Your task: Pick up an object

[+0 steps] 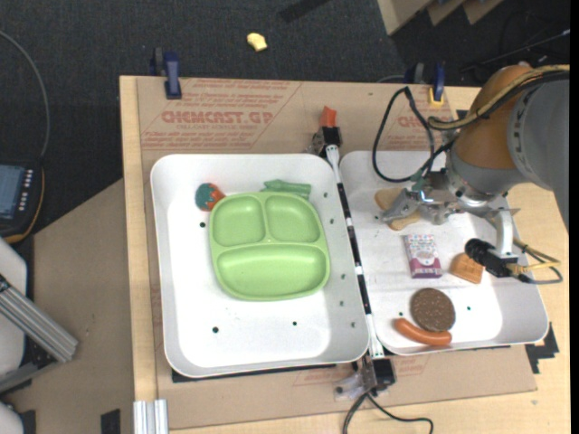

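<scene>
My gripper [423, 199] hangs low over the back of the right bin [525, 319], below the grey arm and its orange band [496, 116]. Its tip is right next to a tan wedge-shaped piece [396, 210], and I cannot tell whether they touch. In front of it lie a pink and white packet [422, 253], an orange-brown block [467, 268], a round brown cookie [432, 308] and a sausage [422, 333].
The left bin [181, 315] holds a green divided plate [268, 245], a red and green strawberry-like toy [209, 195] and a green leafy piece [288, 188]. A black part with cables [493, 257] sticks out beside the block. A ridge [351, 242] separates the bins.
</scene>
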Controlling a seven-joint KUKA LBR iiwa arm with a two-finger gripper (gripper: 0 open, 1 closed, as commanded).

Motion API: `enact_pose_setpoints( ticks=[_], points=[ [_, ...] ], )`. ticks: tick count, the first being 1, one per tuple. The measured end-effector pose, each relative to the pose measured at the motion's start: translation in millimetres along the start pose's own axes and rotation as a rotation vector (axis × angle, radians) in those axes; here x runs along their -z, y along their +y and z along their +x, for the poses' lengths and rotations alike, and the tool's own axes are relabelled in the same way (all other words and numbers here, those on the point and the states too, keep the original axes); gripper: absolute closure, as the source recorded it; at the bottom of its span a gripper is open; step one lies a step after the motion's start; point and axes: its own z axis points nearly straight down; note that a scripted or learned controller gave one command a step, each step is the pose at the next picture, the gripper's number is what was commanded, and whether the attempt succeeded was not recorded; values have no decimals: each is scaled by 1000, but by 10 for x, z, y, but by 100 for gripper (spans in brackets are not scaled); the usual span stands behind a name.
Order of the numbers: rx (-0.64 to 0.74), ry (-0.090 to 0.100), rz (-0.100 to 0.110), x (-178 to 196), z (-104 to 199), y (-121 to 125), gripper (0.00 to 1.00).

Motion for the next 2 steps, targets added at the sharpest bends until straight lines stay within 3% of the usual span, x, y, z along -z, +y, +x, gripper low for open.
enact_pose_setpoints(
  ticks=[1, 2],
  points=[
    [1, -1, 2, 41, -118, -887, 0],
    [4, -4, -5, 137, -105, -845, 100]
  ],
)
